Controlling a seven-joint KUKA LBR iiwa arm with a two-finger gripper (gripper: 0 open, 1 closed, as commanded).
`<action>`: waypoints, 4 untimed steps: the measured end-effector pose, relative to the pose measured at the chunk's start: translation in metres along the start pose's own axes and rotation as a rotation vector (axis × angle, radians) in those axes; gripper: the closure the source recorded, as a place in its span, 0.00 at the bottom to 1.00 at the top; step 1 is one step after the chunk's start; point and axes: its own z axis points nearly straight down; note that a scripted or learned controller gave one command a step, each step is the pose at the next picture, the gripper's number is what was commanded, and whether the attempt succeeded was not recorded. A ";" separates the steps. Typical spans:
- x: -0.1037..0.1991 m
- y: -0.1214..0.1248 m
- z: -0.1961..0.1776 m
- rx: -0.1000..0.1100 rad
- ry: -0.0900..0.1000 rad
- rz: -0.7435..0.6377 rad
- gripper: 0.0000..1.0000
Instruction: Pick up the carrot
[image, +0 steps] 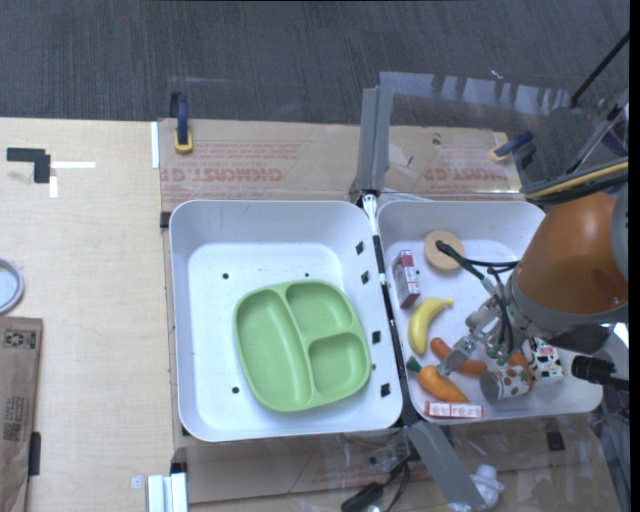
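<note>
The carrot (443, 385), orange with a green top, lies near the front left corner of the right bin (560, 402). My gripper (468, 337) hovers just above and to the right of it, pointing left, under the orange band of the arm. It stands open, and I see nothing held between its fingers. One fingertip (461, 352) sits over a second small orange piece (440, 348) just behind the carrot.
A banana (426, 322), a small red and white box (405, 278) and a tan round item (443, 250) lie further back in the right bin. A spotted toy (515, 380) and a flat label (454, 409) sit by the carrot. A green divided plate (302, 344) lies in the left bin (200, 300).
</note>
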 end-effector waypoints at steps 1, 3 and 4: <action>0.000 -0.001 0.011 0.003 -0.006 -0.252 0.00; 0.010 0.007 0.004 0.002 0.006 -0.720 1.00; -0.027 0.031 -0.109 0.002 0.030 -1.146 1.00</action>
